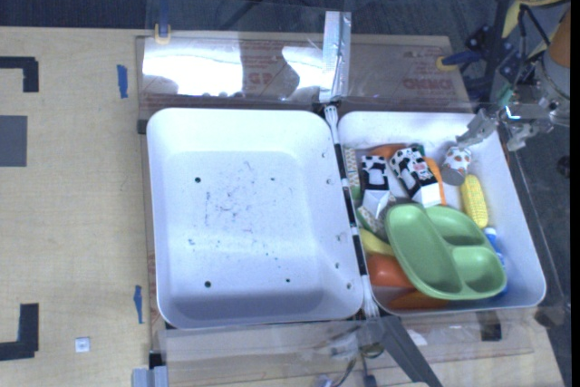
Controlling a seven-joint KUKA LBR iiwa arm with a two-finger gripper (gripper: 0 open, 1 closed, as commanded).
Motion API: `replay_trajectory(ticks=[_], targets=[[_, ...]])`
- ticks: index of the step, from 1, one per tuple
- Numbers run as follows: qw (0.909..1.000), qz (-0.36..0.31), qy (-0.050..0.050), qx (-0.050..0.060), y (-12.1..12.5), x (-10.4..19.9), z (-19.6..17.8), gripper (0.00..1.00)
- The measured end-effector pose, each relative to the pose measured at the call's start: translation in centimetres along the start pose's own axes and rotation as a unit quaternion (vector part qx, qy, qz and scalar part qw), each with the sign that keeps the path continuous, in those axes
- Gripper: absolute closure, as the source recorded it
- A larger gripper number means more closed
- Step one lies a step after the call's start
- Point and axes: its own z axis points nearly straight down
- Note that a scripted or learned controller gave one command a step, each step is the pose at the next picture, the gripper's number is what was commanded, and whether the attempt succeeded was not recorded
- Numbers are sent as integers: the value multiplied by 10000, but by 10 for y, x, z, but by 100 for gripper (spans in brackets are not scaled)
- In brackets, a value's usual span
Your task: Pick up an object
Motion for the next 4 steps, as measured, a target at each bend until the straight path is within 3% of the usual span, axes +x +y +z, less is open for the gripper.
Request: replay_trajectory(ticks=[1, 2, 3, 4], targets=[[9998, 180, 66, -31, -45, -5, 120, 0], [9990, 441, -5, -11, -31, -1, 87, 0], [9979, -636, 54, -69, -15, -8, 123, 0], [9951, -980, 52, -73, -58, -7, 130, 0]])
